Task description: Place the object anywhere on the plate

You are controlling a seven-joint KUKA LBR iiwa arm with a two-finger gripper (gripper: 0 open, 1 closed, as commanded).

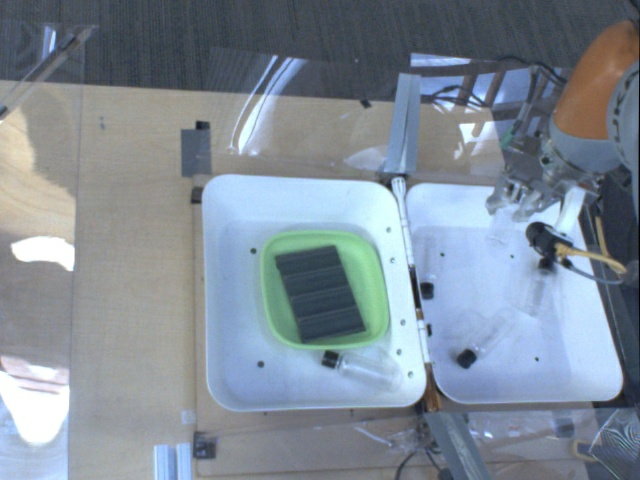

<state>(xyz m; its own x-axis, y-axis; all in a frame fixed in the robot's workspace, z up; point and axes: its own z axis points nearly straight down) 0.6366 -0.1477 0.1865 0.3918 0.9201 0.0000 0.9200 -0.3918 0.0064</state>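
In the left bin [230, 368], ridged block [319, 294] on plate [275, 313], well apart from hand [517, 200]; grip unclear.

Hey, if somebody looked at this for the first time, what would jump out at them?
The bright green plate in the left bin, with a dark ridged block lying on it. Next, the arm's orange band at the upper right, with the gripper over the right bin's far edge. Clear vials with black caps are easy to miss: one just below the plate, another in the right bin.
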